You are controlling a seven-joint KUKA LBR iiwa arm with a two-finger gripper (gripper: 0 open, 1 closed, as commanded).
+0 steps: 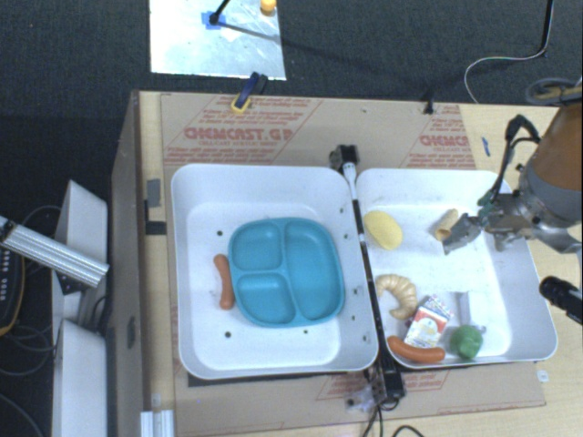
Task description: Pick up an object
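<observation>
Grey gripper (458, 233) is hung low over the right bin (528, 335), its opening not discernible; a small tan object (445, 222) lies at its ten o'clock, likely targeted.

Two shallow white bins sit side by side on the bench, the left bin (196, 244) and the right bin (519, 285). In the left one I count one blue divided plate (284, 271) and one orange sausage (223, 281) lying beside it. The right one has more in it: one yellow lemon (383, 229), one small tan piece (445, 223), one croissant (399, 291), one red-and-white carton (428, 321), one second sausage (414, 351), one green round thing (465, 341) and one grey block (461, 304), seven items in all.
</observation>
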